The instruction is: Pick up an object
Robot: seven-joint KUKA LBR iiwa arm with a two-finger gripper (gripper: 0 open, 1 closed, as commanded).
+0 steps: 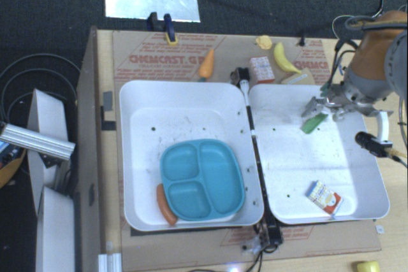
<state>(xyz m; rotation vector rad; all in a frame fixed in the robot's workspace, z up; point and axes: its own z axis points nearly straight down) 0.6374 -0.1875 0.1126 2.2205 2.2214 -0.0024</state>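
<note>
**Green piece at the claw's tip in the right bin**

Grey arm (382, 54) with its orange band reaches in from the right edge, wrist bent down and leftward so the claw (320, 109) hangs over the upper part of the right bin (357, 204). A green object (312, 123) lies slanted just below-left of the fingertips, touching or nearly so (whether it sits between the fingers, and how wide they stand, I cannot tell). Well below the claw, toward the bin's near edge, rests a small white and orange carton (324, 196). Far to its left, in the left bin (137, 137), sits a blue divided plate (202, 179) with an orange sausage-like piece (166, 204) beside it. Above-left of the claw, outside the bins, lie a banana (284, 59) and a carrot (206, 64).
</note>
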